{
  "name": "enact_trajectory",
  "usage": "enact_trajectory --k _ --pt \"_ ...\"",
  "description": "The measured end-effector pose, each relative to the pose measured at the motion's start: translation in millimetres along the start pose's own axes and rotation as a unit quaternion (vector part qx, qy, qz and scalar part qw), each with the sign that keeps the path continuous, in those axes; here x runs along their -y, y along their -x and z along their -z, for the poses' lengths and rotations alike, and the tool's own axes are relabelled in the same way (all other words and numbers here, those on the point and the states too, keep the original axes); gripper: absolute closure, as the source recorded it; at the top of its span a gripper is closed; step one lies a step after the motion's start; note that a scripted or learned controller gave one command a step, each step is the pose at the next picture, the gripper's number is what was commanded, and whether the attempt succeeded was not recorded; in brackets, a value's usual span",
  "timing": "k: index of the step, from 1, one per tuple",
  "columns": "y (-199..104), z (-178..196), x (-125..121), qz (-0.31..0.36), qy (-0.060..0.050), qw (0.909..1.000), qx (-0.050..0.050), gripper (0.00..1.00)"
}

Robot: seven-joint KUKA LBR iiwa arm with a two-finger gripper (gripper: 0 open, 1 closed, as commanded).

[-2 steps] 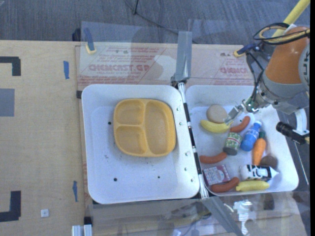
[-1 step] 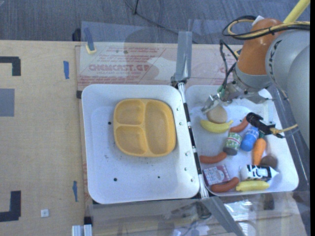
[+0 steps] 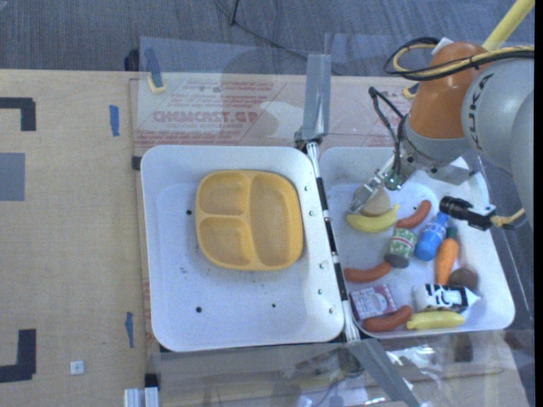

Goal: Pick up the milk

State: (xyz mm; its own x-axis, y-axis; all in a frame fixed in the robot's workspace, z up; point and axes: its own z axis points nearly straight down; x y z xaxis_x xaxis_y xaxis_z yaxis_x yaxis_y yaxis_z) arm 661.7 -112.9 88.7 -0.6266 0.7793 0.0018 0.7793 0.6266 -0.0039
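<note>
Underneath, a pale wooden bench (image 3: pixel 68 227) bears two white bins (image 3: pixel 170 312).

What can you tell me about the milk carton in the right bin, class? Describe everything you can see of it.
The milk carton is a small white toy carton with black cow-like patches, probably plastic. It lies on its side near the front right corner of the right bin. A yellow banana lies right along its front edge, and a brownish item sits just behind it. The tool is well away, at the bin's far left side.
</note>
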Motion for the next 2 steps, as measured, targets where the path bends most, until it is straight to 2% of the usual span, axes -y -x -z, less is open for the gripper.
enact_trajectory --k 1,2 --pt "-56 97 5 -0.074 0.004 0.9973 0.002 0.00" --pt "5 28 30 -0.004 0.003 1.0000 0.002 0.00"
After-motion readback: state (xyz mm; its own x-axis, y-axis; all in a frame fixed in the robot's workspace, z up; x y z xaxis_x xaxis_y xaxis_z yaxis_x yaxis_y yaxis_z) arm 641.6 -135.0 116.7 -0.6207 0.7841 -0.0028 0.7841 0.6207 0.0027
